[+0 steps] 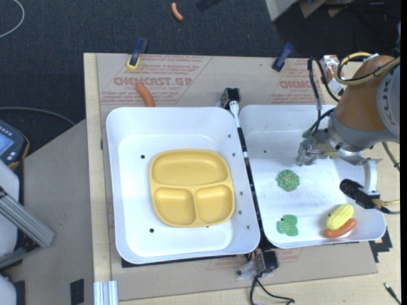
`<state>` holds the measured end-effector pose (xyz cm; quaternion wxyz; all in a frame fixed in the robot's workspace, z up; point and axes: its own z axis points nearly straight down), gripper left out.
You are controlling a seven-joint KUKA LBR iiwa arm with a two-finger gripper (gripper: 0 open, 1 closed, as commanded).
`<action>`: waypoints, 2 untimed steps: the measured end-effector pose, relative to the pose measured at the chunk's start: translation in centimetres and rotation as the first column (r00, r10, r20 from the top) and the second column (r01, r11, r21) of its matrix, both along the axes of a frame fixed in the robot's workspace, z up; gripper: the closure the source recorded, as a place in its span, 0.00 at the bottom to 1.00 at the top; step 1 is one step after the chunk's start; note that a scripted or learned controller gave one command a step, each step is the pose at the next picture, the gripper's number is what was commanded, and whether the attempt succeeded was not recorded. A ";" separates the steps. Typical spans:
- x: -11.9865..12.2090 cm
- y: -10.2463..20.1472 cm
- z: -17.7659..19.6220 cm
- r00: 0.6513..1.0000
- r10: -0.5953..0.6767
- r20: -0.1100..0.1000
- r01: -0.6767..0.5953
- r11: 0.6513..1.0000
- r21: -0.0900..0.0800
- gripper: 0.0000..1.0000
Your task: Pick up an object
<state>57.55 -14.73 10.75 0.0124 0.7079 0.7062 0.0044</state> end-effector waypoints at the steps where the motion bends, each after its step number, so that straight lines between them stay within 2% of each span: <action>1: 0.2 0.7 6.1 1.000 0.004 -0.018 -0.004 1.000 0.010 1.00; 2: 0.4 0.6 11.5 1.000 0.004 -0.016 -0.004 1.000 0.009 1.00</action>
